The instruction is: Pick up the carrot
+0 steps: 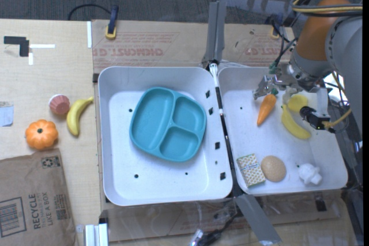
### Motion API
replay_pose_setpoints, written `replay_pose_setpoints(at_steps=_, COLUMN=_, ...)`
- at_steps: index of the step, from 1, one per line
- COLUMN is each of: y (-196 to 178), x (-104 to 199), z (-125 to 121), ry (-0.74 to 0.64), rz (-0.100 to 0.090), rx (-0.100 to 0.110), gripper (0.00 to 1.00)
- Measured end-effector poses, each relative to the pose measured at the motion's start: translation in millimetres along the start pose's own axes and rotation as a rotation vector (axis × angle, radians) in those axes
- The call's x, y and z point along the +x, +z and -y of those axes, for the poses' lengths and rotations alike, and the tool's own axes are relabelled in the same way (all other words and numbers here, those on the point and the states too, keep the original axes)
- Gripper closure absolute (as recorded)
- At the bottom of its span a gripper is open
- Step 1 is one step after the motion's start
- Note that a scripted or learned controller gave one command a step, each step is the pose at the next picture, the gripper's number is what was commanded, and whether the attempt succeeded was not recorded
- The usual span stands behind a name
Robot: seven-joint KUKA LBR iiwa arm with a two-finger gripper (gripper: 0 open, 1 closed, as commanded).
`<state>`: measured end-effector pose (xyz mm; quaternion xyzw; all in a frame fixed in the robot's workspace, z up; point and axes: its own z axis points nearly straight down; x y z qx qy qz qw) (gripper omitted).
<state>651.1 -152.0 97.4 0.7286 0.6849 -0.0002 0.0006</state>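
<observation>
The bench [34, 75] bears two bins [109, 141], pumpkin [41, 134], banana [76, 115], cupcake [59, 105].

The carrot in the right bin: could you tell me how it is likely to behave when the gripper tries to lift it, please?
The carrot looks like a rigid, smooth toy, so it probably won't flex but may slip. Its tapered, rounded body suggests it could roll or pivot if pinched off-centre. It lies close to the banana, which a nudge might disturb; the gripper sits at its thick end.
</observation>
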Motion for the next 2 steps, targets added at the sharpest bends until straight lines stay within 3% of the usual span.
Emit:
replay_pose_setpoints(at_steps=1, y=-9.6, x=-0.4, z=-0.3, ry=-0.003, rz=0.002, rx=0.000, gripper=1.00)
replay_pose_setpoints(at_steps=2, y=-94.9, x=61.0, z=3.4, ry=-0.485, rz=0.001, rx=-0.002, gripper=1.00)
